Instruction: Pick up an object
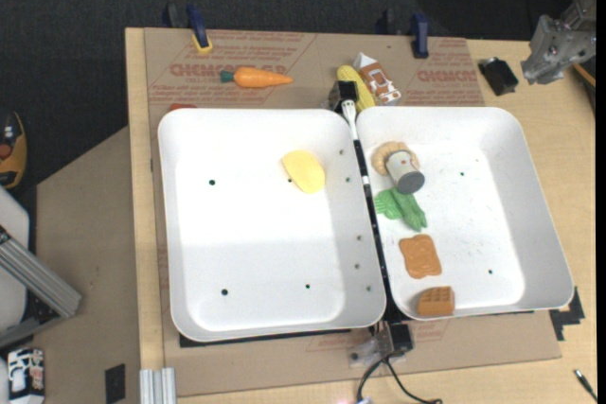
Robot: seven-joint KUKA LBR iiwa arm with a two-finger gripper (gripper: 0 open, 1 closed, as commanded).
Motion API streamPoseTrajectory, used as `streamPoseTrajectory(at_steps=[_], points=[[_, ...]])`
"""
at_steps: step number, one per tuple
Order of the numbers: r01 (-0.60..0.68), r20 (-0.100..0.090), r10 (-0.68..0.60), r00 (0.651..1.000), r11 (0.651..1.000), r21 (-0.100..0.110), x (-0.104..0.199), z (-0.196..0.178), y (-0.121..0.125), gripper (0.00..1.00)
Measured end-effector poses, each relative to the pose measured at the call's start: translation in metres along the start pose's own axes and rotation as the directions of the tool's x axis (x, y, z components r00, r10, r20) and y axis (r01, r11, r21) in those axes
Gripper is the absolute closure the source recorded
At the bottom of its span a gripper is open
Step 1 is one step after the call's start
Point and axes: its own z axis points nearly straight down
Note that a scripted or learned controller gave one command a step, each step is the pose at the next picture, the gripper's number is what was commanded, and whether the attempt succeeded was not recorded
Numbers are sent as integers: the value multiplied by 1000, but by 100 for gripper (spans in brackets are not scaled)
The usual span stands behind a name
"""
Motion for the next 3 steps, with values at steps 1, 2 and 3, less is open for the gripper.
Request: streamPoseTrajectory(at_steps=[1, 2, 3], points=[[4, -3, -4, 1000, 1000, 31, 69, 108, -28, 100], [5, -2, -5, 1000, 1000, 30, 139, 190, -39, 100], [4, -1, -4, 1000, 1000, 30, 203, 261, -40, 100]])
